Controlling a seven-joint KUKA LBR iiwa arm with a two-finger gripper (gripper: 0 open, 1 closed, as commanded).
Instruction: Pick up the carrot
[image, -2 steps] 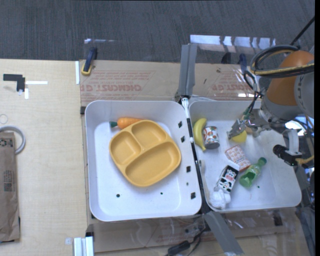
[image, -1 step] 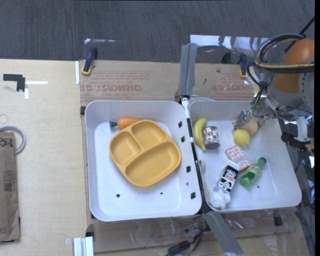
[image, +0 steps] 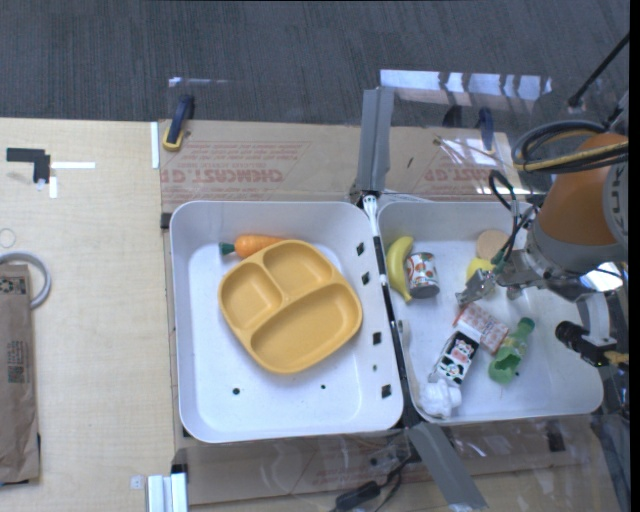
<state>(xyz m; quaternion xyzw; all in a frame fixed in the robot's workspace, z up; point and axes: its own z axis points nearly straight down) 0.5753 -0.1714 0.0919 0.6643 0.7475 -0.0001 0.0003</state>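
Observation:
The orange carrot (image: 257, 243) with a green top lies in the left bin (image: 190, 320), against the far edge of a yellow divided plate (image: 290, 305). My gripper (image: 476, 289) hangs over the right bin (image: 560, 400), far to the right of the carrot. It sits low among the items there, just above a small carton (image: 461, 352). The grey arm with its orange band (image: 588, 195) comes in from the right.
The right bin holds a banana (image: 399, 266), a small can (image: 422, 275), a yellow item (image: 481, 269), a green bottle (image: 511, 351) and a crumpled white piece (image: 440, 399). A central divider (image: 378, 290) separates the two bins.

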